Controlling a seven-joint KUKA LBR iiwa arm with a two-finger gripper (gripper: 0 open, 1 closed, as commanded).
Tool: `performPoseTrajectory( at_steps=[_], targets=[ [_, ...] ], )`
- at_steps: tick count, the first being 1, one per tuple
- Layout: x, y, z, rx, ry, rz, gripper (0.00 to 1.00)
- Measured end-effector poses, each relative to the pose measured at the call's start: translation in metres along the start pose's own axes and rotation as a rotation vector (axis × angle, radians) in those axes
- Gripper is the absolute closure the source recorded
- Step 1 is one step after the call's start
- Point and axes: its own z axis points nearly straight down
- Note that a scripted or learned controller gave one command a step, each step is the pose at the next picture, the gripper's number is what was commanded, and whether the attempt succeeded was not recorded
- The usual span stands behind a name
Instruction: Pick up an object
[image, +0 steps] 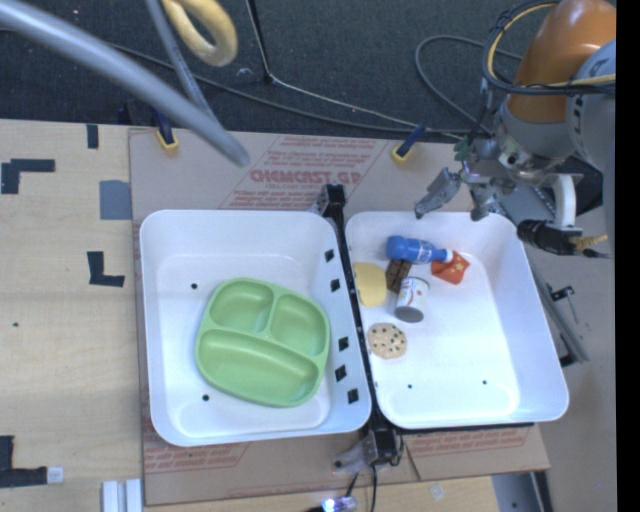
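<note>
Claw (456, 196) hangs above the right bin's (520, 400) far rim — fingers spread, nothing between them.
The objects cluster in that bin's left half, near the claw: blue bottle (415, 249), red piece (454, 267), yellow item (370, 283), small can (410, 299), cookie (386, 341) — a green plate (264, 341) lies in the left bin (165, 300).

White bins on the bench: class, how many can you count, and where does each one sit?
2. The left bin sits on the view's left and holds a green divided plate. The right bin sits beside it, holding a cluster of small items, a cookie among them.
</note>
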Motion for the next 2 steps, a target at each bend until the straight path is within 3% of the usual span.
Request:
performPoseTrajectory(
  at_steps=[1, 2],
  targets=[
    [0.0, 0.002, -0.008, -0.013, -0.002, -0.003, 0.0],
    [0.005, -0.001, 0.055, -0.007, -0.002, -0.003, 0.0]
  ],
)
